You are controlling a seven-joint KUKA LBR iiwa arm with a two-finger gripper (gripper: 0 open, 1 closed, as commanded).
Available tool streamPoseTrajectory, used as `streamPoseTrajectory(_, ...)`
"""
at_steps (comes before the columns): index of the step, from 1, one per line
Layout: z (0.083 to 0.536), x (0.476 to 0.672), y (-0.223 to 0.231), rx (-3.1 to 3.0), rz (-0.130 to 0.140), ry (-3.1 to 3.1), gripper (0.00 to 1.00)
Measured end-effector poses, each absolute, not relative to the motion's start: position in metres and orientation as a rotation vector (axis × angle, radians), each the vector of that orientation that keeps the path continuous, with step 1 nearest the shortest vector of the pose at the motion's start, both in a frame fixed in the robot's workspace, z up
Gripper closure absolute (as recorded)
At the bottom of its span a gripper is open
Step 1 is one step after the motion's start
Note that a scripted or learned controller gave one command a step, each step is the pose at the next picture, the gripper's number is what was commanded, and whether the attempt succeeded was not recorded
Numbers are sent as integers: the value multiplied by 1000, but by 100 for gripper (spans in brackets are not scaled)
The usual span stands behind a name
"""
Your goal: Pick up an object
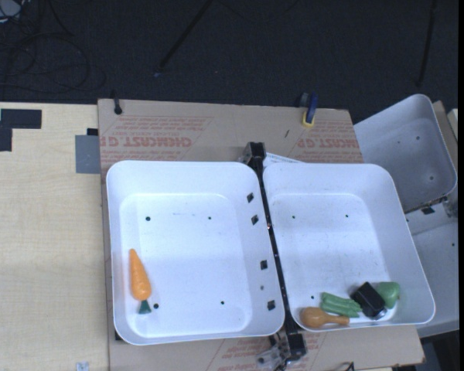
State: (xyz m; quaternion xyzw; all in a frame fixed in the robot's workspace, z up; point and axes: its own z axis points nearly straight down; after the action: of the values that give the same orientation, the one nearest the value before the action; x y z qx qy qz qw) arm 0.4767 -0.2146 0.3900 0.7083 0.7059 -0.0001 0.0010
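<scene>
Cardboard-covered bench [178,134] carried two white bins. An orange carrot [139,275] lay near-left in the left bin [185,178]; a black block [368,298] and green pieces [339,304] clustered near-right in the right bin [332,178]. Gripper state could not be told.

The pale wood surface [39,230] carries a brown printed cardboard sheet [216,134], on which two shallow white bins sit touching side by side, the left bin [120,207] and the right bin [398,207].
</scene>
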Motion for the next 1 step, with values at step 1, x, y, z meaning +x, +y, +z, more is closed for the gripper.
streamPoseTrajectory(1,269,528,-211,2224,-7,2231,100)
